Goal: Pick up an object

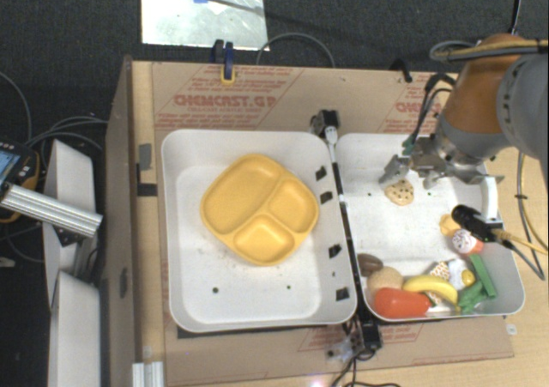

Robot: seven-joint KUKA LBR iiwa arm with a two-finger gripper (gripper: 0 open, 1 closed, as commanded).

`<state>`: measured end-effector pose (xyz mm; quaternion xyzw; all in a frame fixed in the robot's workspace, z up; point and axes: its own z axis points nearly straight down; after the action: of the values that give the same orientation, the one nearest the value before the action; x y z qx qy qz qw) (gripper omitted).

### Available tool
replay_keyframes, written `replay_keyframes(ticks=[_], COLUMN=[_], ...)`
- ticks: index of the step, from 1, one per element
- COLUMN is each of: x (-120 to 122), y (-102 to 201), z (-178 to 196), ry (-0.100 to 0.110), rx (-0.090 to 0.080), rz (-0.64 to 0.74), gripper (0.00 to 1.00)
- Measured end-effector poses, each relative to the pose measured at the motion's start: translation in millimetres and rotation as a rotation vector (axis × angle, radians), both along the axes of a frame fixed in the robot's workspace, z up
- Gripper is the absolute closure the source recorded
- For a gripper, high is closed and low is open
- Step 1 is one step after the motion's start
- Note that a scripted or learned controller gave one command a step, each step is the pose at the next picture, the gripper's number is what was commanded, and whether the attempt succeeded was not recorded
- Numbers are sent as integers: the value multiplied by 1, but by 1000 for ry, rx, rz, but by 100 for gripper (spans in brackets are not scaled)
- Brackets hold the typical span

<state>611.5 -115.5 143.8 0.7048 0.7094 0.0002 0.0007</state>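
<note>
Gripper [410, 169] spread open just above cookie [399, 194] in right bin [377, 231], holding nothing. Toward near right of cookie, well apart: tomato [401, 302], banana [431, 287], potato [385, 277], green pieces [474, 287]. Left of cookie, yellow tray [260, 208] in left bin [184, 205].

The robot arm [506, 89] is cut off by the right edge. Its wrist hides part of the right bin [369, 205] wall. In the bin's near corner, a small patterned item [440, 271] behind the banana [431, 288] is too small to identify. A dark device [10, 166] is cropped at the left edge.
</note>
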Motion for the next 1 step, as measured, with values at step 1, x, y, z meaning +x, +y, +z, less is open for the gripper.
replay_keyframes(ticks=[1], x=[33], y=[-62], z=[-50], ry=[1], rx=[-2], rz=[-8], gripper=[0])
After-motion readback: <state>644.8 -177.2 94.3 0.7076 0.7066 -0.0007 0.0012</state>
